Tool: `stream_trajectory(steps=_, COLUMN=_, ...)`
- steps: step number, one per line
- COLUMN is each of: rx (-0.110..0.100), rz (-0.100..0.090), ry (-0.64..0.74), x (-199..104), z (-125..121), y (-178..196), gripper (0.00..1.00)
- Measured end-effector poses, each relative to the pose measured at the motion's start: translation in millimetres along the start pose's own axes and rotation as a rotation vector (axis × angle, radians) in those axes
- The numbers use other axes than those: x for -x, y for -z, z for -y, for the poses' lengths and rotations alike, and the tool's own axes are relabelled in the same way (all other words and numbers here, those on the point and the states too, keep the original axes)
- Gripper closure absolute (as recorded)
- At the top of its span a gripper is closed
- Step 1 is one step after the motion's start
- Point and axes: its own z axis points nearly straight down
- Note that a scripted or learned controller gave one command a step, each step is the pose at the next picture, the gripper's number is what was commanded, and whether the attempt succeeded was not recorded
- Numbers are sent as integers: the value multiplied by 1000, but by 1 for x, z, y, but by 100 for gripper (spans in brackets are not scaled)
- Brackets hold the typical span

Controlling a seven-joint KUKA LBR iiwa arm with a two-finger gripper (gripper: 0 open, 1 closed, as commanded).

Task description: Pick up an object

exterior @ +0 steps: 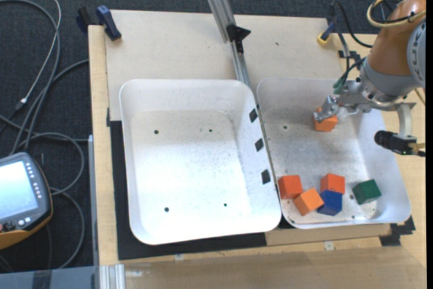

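Orange block sits pinched in the claw, held at its top, so it may slip.

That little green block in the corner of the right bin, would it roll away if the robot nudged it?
Probably not: the green block looks cube-shaped with flat faces, so it should slide rather than roll. It seems stiff and light. It sits near the bin's wall, which would likely stop it.
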Motion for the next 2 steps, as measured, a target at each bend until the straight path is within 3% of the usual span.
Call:
stream_trajectory(steps=1, rx=-1, rz=0, ry=0, x=0, z=0, y=0, gripper=0)
stream_trajectory(steps=2, rx=-4, rz=3, ry=2, x=-40, z=3, y=-21, gripper=0)
